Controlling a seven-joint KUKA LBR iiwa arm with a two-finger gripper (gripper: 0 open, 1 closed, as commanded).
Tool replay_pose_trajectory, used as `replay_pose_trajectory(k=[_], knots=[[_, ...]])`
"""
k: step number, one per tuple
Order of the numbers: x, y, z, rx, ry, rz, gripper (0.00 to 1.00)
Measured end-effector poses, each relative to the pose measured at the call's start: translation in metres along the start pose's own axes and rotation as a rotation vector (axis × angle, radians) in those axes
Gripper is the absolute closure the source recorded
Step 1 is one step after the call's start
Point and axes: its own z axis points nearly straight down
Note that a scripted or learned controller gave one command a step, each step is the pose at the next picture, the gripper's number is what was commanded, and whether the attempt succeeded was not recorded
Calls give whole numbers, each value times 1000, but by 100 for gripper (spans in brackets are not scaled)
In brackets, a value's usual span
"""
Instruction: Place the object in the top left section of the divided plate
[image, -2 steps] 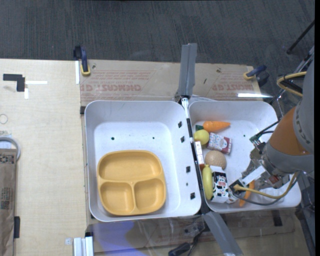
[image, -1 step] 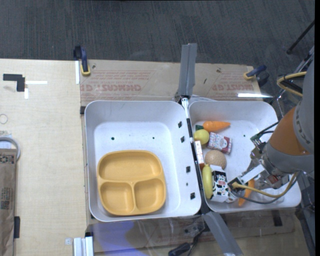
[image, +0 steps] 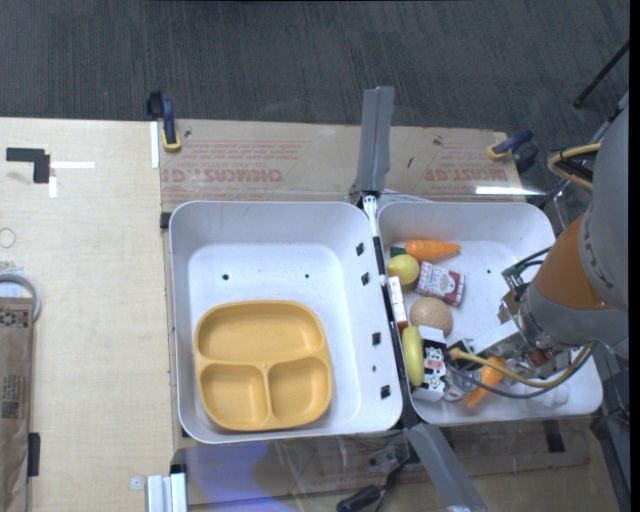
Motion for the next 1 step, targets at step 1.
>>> replay_pose_trajectory(k=[1], knots=[[-2, 5, 0, 1, -1, 83, 100]])
